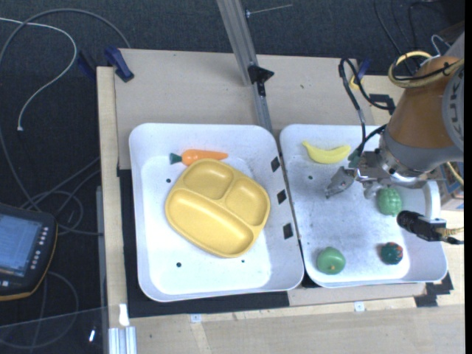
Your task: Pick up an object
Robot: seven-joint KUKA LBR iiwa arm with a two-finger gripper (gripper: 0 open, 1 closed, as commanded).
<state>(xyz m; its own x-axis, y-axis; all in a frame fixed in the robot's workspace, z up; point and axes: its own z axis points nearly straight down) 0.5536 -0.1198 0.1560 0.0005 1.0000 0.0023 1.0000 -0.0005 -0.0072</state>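
Small green plastic fruit [389, 200] lies in the right white bin [317, 220], just beside the arm's wrist. Nothing is lifted yet: the pincer [339, 184] hangs low over bare bin floor, fingers spread, pinching nothing. A yellow toy banana [326, 152], green apple [330, 259] and red-green ball [391, 253] lie apart, none blocking.

A: What are you seeing around the bench [184, 72]?
B: You're looking at dark carpet [44, 87], loose cables [37, 50] trailing over it, a pendant [18, 249] lying at left.
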